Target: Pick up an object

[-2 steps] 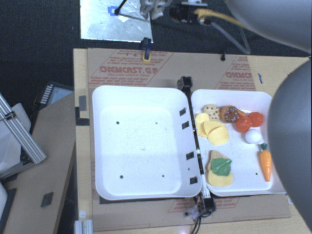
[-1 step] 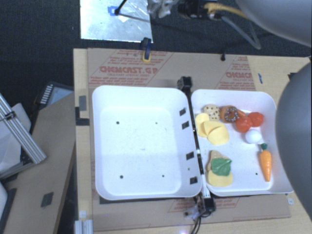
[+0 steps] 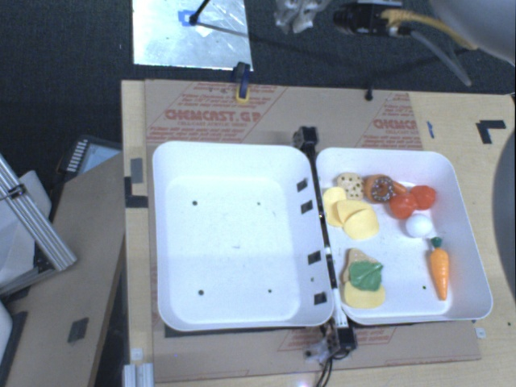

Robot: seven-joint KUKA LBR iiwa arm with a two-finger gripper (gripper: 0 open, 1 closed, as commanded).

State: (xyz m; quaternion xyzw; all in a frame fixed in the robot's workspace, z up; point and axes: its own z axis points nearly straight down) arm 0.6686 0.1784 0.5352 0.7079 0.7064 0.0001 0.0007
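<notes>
Reaching in at the upper right, the arm (image 3: pixel 476 10) is cut off by the frame edge, a pale grey bulk with a yellowish cable trailing from it; the tool (image 3: pixel 300 6) hangs at the top edge, blurred and partly cropped, so whether it is spread or pressed together cannot be told, and nothing can be made out between its parts. It sits well apart from both bins, above the dark floor beyond the counter (image 3: pixel 201 111), whose brown protective sheet bears red lettering. The left bin (image 3: pixel 173 168) shows bare white floor with a few small dark dots. The right bin (image 3: pixel 468 297) carries all the toy food: near its front left, a yellow piece with a green leaf (image 3: pixel 365 276) lying on it; just behind that, overlapping yellow slices (image 3: pixel 353 215) close to the divider; an orange carrot (image 3: pixel 439 271) with a green top near the right wall; a red tomato-like pair (image 3: pixel 412 201) toward the back; a glazed doughnut (image 3: pixel 379 189) touching a speckled cookie (image 3: pixel 350 183); and a small white ball (image 3: pixel 418 226) between the red pieces and the carrot.
</notes>
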